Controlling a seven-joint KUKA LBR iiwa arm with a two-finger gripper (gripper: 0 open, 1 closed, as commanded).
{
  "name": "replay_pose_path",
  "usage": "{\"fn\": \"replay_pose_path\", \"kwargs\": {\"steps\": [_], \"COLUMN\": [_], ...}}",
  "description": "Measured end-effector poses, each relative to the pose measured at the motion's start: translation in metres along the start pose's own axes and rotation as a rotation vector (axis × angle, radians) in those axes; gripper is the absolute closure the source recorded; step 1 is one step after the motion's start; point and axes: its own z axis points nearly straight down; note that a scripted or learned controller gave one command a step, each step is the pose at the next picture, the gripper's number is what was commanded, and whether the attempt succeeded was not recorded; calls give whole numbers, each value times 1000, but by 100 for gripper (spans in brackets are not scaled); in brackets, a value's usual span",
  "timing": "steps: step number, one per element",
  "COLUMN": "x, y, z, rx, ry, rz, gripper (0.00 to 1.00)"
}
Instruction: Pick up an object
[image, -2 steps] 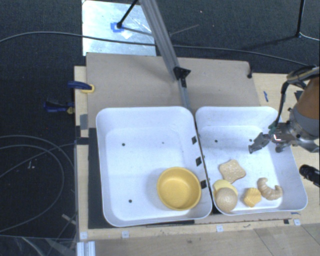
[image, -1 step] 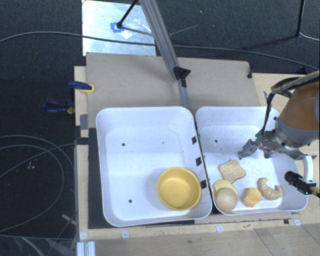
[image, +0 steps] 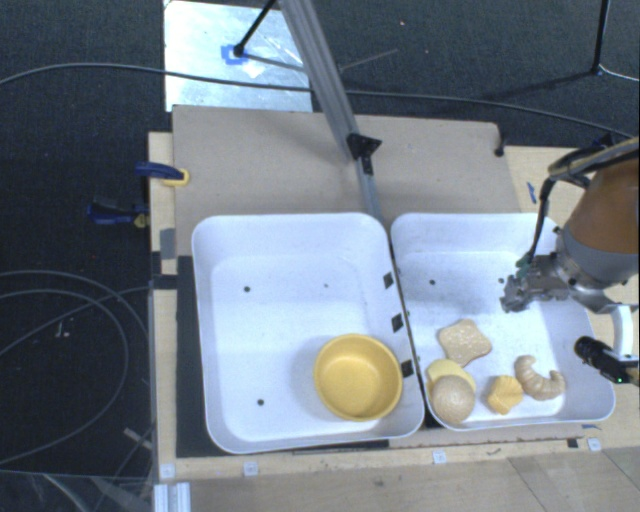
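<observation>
Pincer (image: 516, 294) low over right bin (image: 470, 232), near its right wall, finger state impossible to tell. Bare floor toward left and far walls. Toast slice (image: 464, 341), round bun (image: 452, 396), yellow chunk (image: 504, 394) and croissant (image: 540, 380) crowded along near edge. Yellow bowl (image: 358, 376) in left bin (image: 280, 250), near-right corner.

blue clamps (image: 118, 212) grip the brown board's (image: 270, 160) left edge; black cables (image: 60, 330) loop over dark carpet.
</observation>
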Motion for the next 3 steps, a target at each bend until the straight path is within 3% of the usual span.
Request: {"fn": "replay_pose_path", "kwargs": {"steps": [2,3], "x": [5,54], "y": [0,0], "z": [-81,-91], "rx": [-1,1], "ry": [0,3], "rz": [-6,-11], "gripper": [100,100]}}
